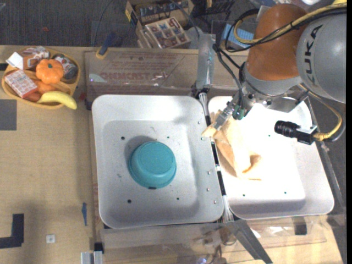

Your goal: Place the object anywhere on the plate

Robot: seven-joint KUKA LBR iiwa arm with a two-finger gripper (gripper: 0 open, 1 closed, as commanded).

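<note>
A teal round plate (153,164) lies in the middle of the left bin (110,120). A floppy tan, wedge-shaped object (226,150) hangs along the left wall of the right bin (297,197), its top corner reaching over the rim between the bins. My gripper (219,122) comes down from the upper right and is shut on the top end of this tan object. The plate lies to the gripper's lower left, apart from it.
A small orange curved item (253,163) lies on the right bin's floor beside the tan object. A black cylinder on a cable (291,130) juts over that bin's right side. A basket of toy fruit (41,78) sits far left on the bench.
</note>
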